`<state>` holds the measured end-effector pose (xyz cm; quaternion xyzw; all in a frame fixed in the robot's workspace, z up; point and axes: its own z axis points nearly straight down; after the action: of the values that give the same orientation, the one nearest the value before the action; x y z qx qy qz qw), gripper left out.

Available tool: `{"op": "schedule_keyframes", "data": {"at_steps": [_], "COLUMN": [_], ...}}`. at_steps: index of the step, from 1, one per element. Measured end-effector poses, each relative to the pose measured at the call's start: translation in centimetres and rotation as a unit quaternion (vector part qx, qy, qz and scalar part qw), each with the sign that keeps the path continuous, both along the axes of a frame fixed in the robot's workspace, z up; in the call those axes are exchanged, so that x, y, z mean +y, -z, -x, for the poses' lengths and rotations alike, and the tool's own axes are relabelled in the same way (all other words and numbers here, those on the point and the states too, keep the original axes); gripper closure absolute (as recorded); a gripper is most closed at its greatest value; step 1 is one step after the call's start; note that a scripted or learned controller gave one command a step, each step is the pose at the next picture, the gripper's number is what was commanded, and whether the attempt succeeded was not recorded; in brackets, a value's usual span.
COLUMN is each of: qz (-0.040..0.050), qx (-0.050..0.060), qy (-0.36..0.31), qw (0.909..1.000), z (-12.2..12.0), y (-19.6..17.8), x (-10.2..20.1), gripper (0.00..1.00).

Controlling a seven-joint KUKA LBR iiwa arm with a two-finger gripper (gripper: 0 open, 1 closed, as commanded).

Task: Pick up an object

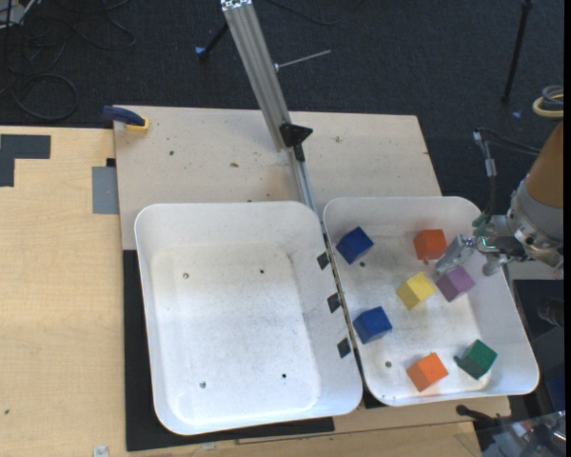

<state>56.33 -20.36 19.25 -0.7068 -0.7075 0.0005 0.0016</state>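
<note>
Green cube (477,359) foremost; purple cube (456,282) tilted beside gripper (454,255)

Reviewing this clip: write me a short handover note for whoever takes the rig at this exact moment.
Gripper: low over the right bin, right beside the purple cube; grasp unconfirmed.
Things, all in the right bin: two blue cubes, two orange cubes, yellow cube, green cube.
Done: arm has reached the bin.
Left: grasp one cube and lift it.
</note>
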Motion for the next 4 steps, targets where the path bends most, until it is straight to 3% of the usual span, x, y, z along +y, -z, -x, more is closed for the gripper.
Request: {"op": "schedule_keyframes", "data": {"at_steps": [1, 2, 3, 4], "qz": [0.0000, 0.0006, 0.0062, 0.0063], "qx": [0.000, -0.001, -0.017, -0.018], "qy": [0.000, 0.000, 0.000, 0.001], "qw": [1.0000, 1.0000, 0.9998, 0.9998], "z": [0.0, -0.7, -1.5, -1.6], "y": [0.0, 5.9, 6.8, 5.9], "x": [0.0, 0.0, -0.3, -0.5], "gripper": [0.00, 0.00, 0.00, 1.00]}}
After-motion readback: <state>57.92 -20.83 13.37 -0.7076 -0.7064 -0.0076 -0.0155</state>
